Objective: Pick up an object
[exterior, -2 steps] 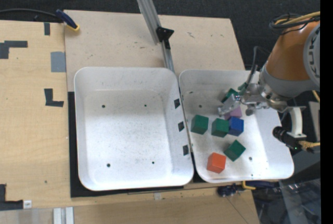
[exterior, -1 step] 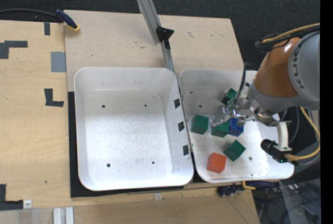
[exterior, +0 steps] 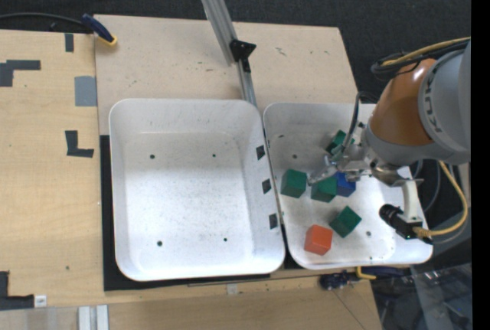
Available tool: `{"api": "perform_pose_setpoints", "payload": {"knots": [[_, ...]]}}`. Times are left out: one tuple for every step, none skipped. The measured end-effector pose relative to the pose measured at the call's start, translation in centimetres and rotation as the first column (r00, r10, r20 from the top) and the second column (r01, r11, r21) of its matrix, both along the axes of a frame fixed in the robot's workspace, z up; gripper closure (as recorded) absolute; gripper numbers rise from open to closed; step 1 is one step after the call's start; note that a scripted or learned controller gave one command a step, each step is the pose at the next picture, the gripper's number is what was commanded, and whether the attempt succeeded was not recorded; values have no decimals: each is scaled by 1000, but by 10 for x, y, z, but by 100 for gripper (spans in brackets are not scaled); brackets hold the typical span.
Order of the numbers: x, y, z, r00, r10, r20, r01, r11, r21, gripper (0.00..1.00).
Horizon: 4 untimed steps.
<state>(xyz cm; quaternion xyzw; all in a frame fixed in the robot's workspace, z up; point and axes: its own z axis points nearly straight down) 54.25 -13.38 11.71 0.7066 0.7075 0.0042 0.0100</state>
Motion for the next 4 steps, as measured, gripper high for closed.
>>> {"api": "perform_pose_setpoints", "payload": {"knots": [[0, 0, 9, 1000, 1, 1, -1, 1000, 0, 100], [-2, -10, 62, 1000, -1, -17, 1, 1000, 7, 100], [-1, -10, 115, 1000, 1, -15, -1, 1000, 7, 100], [21, 48, 120, 1000, 7, -20, -6, 1000, 10, 100]]}}
